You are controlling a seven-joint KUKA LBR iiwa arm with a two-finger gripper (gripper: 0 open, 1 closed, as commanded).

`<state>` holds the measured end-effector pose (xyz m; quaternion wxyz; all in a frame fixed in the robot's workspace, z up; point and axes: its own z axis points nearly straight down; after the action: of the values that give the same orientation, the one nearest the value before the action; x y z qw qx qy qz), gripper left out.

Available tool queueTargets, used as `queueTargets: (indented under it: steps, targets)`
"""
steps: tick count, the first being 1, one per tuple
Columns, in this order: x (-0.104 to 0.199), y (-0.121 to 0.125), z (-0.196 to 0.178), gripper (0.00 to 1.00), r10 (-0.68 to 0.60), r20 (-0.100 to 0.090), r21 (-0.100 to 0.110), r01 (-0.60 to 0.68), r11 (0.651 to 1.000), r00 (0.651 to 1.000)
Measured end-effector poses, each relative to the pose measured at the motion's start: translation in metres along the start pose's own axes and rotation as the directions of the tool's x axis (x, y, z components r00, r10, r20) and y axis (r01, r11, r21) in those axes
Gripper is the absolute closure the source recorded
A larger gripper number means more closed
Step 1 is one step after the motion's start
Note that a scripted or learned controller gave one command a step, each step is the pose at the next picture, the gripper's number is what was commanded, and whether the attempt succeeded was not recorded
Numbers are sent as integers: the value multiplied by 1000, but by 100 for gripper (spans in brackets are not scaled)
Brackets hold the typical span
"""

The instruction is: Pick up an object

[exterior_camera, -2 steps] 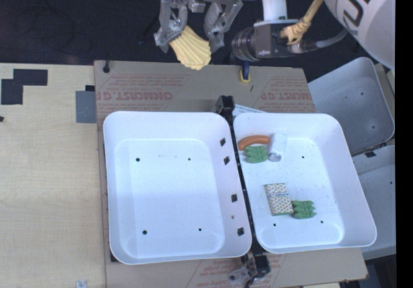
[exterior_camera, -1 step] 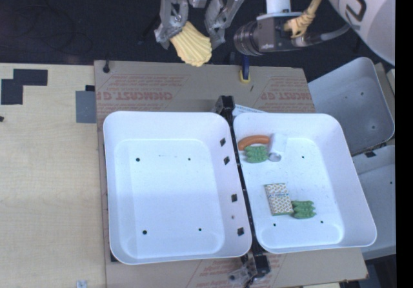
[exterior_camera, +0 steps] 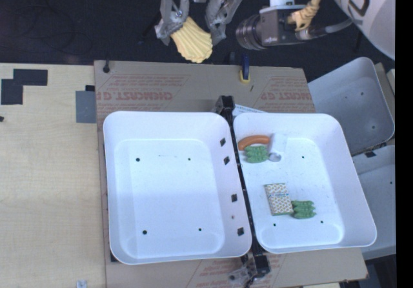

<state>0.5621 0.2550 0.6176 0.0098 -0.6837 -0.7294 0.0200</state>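
Camera view: the two-finger metal gripper (exterior_camera: 191, 27) hangs beyond the far edge of the left shallow white bin (exterior_camera: 122, 151), fingers clamped around a pale yellow ribbed shell-shaped object (exterior_camera: 192, 41). The object is raised well clear of that bin.

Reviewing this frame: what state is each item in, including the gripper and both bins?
gripper: raised above the bench, shut on the yellow shell.
yellow shell: held between the fingers.
left bin: nothing lies in it.
right bin: holds an orange piece, two green pieces and a patterned card.
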Motion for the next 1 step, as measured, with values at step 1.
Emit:
queueTargets:
  steps: [1]
  targets:
    - [1,0,-9,100,-5,0,1,5,1000,1000]
